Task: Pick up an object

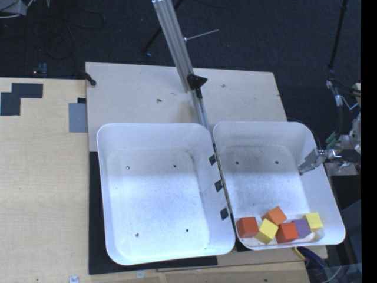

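We log two white bins: left bin point(154, 187), right bin point(265, 152). At mid-right frame edge sits the gripper point(310, 161); its grip state we cannot tell. Small blocks point(277, 224) cluster in the right bin's lower corner, well below it.

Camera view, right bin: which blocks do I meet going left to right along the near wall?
Red block → yellow block → orange block → second red block → purple block → second yellow block.
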`<act>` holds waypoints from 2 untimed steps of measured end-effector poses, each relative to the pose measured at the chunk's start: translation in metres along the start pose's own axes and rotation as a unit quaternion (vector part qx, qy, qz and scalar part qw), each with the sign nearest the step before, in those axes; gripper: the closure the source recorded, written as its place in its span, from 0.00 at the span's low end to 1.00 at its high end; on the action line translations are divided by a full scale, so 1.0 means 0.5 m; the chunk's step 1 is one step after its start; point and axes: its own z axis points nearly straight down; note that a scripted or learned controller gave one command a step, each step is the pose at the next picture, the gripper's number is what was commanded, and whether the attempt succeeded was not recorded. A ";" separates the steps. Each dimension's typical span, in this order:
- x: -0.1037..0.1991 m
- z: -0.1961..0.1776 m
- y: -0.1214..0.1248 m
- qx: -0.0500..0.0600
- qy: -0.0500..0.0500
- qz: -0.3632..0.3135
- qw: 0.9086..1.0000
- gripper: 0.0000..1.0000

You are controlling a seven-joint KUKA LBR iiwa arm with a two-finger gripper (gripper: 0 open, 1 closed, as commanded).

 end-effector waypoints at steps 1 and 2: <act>0.010 0.045 -0.056 0.002 0.001 -0.001 1.000 0.00; 0.059 0.038 -0.059 0.000 0.001 -0.003 1.000 0.00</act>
